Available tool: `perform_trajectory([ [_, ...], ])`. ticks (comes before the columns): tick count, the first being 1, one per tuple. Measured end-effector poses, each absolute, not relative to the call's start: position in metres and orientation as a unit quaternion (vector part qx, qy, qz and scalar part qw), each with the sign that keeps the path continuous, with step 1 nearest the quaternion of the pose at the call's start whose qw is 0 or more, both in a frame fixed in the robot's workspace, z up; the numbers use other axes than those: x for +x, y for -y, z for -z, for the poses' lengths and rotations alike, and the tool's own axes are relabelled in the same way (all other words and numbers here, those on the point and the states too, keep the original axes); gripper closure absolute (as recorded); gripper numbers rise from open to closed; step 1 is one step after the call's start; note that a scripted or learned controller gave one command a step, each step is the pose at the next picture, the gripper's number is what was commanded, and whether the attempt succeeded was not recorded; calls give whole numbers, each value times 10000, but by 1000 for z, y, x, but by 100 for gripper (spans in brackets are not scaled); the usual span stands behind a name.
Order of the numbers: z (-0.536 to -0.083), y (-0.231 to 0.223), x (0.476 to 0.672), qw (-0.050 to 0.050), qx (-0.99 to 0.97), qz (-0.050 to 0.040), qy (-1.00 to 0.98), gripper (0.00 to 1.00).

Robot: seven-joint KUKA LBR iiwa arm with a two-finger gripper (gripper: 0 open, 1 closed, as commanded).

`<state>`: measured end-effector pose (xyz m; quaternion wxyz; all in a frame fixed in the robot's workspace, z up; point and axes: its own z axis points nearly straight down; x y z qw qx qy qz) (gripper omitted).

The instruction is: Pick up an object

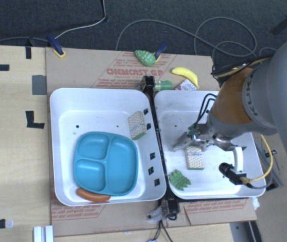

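Gripper (191, 141) position: low over the right bin (244, 188), directly above and touching the upper edge of a small white patterned sponge (195, 158) lying flat on the bin floor. Fingers splay outward, one reaching left toward the bin centre; the jaws appear apart, and nothing sits between them. No object is held.

Candidate objects: the sponge just below the fingertips; a green leafy toy (179, 179) near the bin's front wall, apart from the sponge.

The left bin (62, 135) contains a blue divided plate (106, 163), an orange carrot-shaped piece (92, 195) at its front edge, and a second sponge (137, 124) leaning by the divider.

Failure risks, as judged:
- The sponge is thin and flat; closing fingers may skate over its top.
- The fingers look off-centre toward its upper edge; a pinch there may push it away or lift one corner only.
- Soft material may compress and slip during lift.
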<state>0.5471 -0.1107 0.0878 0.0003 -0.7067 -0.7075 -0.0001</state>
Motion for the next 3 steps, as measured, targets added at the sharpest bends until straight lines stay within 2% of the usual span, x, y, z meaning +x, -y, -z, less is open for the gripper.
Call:
perform_trajectory([
  [1,-87,119,514,-35,-7067,19,7075,0],
  [2,-96,120,514,-38,-7072,10,7070,100],
  [3,-184,38,563,4,-7063,2,7079,100],
])
